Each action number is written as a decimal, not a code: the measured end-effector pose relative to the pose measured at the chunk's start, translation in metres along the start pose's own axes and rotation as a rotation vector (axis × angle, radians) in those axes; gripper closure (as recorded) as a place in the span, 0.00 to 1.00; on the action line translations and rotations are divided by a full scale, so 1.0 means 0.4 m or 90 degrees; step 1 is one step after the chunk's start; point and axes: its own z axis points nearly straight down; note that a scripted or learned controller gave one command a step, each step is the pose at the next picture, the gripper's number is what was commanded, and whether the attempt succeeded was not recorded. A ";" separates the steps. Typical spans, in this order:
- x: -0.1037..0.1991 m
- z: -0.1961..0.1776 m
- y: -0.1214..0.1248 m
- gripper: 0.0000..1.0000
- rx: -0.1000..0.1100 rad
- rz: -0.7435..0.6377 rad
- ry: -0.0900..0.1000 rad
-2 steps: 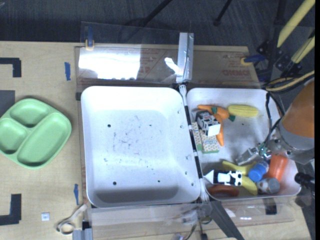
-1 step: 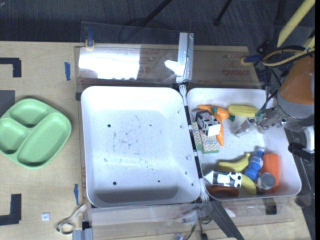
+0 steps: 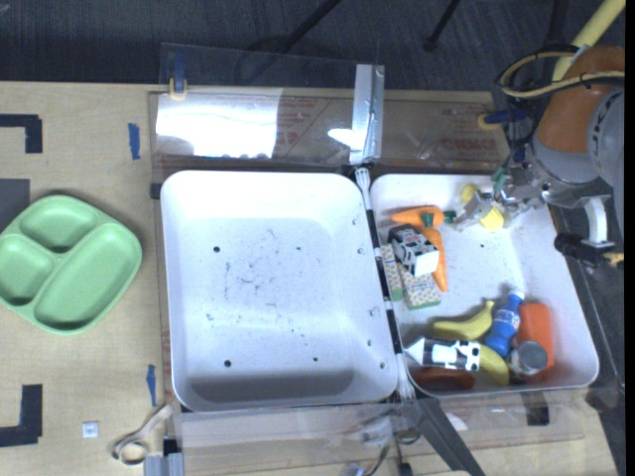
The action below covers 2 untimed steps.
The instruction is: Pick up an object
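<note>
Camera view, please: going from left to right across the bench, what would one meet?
Green divided plate → left white bin → orange carrot toy → yellow banana → orange bottle → gripper at the right bin's far corner.

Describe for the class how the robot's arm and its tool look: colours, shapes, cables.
The arm is rounded and grey, with an orange band above the wrist. Yellow and black cables loop beside it. The tool at its end is small, metallic and silvery, reaching over the right bin.
</note>
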 end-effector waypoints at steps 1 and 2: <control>-0.007 -0.027 0.001 1.00 -0.004 -0.001 -0.008; 0.112 -0.247 0.009 1.00 -0.012 0.007 -0.015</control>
